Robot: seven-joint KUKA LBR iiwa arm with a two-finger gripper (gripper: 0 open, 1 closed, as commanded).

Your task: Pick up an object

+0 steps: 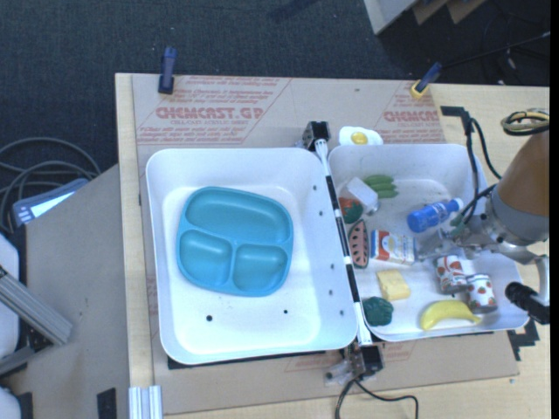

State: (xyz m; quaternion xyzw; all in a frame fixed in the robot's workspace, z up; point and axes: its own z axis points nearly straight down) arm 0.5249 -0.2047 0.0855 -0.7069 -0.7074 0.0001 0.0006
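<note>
Nearest the camera, one banana (pixel 449 314) lies at the front of the right bin (pixel 406 154), beside one green lump (pixel 378 310) and one yellow block (pixel 393 285). From the right, the grey arm (pixel 522 201) reaches in over the bin's right side; whether its claw (pixel 454 234) is apart or together I cannot tell. One blue bottle (pixel 431 215) lies just beside it. One blue tray (pixel 234 241) lies in the left bin (pixel 166 190).

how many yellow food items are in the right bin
2: a banana near the bin's front edge, and a cheese wedge just left of and behind it. More may be hidden under the arm.
</note>
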